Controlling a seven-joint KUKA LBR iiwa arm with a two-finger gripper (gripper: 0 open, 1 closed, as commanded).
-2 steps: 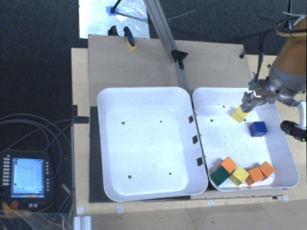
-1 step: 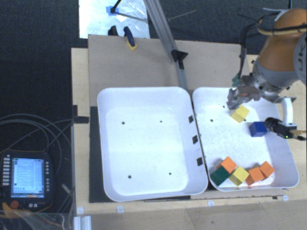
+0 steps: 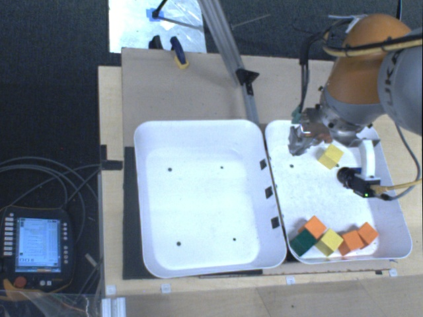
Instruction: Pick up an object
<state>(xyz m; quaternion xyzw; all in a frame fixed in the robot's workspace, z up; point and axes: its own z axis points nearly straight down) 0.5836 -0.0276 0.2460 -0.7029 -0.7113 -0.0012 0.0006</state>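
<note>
a pendant (image 3: 36, 246) with a lit screen lies at the lower left, off the tabletop (image 3: 198, 84), with grey cables (image 3: 59, 177) looping above it. near the front edge of the right bin (image 3: 396, 243) sits a tight cluster of blocks: a green block (image 3: 303, 243), an orange block (image 3: 315, 227) just behind it, a yellow block (image 3: 328, 242) touching both, and two more orange blocks (image 3: 360, 236) to the right, against the bin's front wall. they are small cubes with plain, matte, solid-coloured faces.

a second yellow cube (image 3: 330, 156) lies apart from the cluster, near the back of the right bin, tilted so one corner points toward the front. the gripper (image 3: 301, 139) hangs just to its left, low over the bin floor near the wall shared with the left bin (image 3: 198, 203); whether it is wide or narrow i cannot tell, and nothing shows between its parts. the arm (image 3: 370, 58), grey with an orange band, comes in from the right above it. a black fitting with a green light (image 3: 353, 180) lies right of the lone cube.

a grey pole (image 3: 225, 38) slants across the back of the tabletop.
</note>
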